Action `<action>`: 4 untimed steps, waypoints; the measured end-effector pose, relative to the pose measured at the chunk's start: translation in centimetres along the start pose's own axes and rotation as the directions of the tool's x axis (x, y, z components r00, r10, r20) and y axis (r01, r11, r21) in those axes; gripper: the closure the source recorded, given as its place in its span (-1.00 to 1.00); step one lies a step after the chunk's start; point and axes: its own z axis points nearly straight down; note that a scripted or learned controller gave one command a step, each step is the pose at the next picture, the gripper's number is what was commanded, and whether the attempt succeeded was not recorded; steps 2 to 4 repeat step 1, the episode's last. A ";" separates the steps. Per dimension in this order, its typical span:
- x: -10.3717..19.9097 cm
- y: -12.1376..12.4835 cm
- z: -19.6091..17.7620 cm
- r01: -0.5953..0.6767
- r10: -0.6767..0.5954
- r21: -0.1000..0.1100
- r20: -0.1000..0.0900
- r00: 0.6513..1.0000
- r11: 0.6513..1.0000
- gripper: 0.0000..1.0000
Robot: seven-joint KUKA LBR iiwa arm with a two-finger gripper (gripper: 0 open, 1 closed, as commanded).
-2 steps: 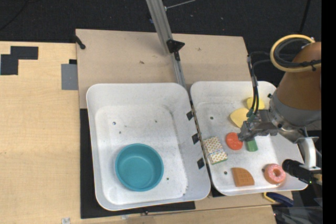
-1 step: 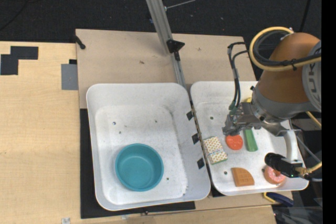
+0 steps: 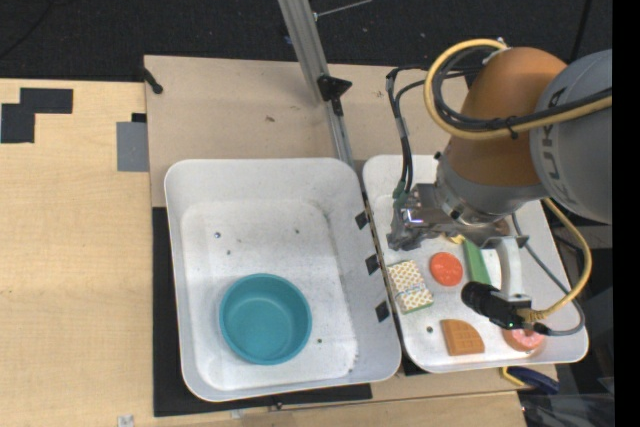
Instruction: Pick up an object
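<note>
Your end effector (image 3: pixel 408 227) hangs over the right bin (image 3: pixel 565 340) near its left edge; can't tell its grip. Next, probably drop onto the patterned block (image 3: pixel 410 284).

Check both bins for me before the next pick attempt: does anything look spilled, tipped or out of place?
Nothing stands out. The teal round bowl sits upright in the left white bin, with a few dark specks around it. The small objects lie inside the right white bin beneath the grey and orange arm.
</note>
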 end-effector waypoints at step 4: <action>5.9 0.4 0.1 -0.001 0.001 0.001 0.000 1.000 1.000 1.00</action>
